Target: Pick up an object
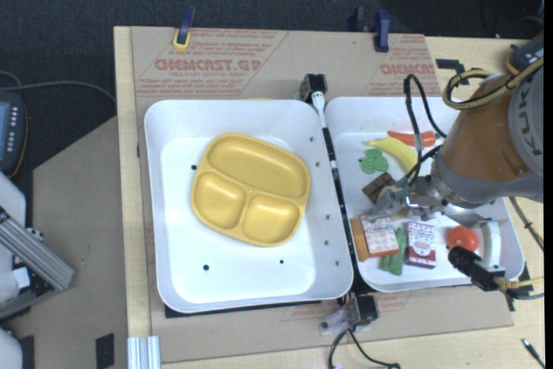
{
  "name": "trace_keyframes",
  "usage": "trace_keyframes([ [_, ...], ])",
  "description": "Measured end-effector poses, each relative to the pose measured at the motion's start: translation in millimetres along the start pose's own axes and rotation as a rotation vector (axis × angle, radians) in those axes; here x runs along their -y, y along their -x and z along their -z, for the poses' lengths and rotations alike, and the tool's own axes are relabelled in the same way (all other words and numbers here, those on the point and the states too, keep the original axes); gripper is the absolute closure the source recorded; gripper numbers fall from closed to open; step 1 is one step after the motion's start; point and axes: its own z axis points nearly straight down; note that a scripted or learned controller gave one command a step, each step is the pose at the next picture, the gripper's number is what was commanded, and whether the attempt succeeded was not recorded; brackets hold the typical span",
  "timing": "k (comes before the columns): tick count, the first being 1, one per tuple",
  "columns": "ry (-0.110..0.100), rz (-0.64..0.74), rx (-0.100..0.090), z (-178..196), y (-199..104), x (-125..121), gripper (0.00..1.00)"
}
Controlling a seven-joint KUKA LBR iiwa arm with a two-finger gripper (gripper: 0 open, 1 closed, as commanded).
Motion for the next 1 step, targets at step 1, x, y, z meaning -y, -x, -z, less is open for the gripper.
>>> trace_keyframes([
  [1,0.020,0.000,0.002,-12.0,-0.7,-6.4,0.00],
])
